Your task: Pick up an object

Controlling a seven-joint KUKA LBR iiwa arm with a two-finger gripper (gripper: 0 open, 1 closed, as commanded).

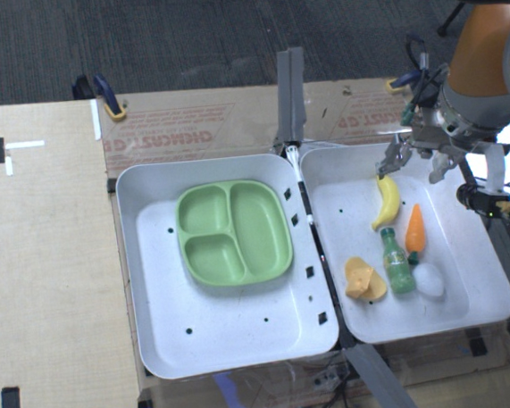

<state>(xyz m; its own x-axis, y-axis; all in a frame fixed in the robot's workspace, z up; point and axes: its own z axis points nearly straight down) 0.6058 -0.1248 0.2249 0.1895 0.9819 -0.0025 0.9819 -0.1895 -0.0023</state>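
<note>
Fingers (417, 158) spread apart, holding nothing, above right bin's (481, 311) far edge; banana (387, 202) just beside.

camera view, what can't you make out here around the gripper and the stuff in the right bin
- Gripper: fingers too small and blurred to read as open or shut.
- Green bottle: label too small to read.
- White object: washes into the right bin, shape unclear.
- Arm: cut off by the frame's top right.
</note>
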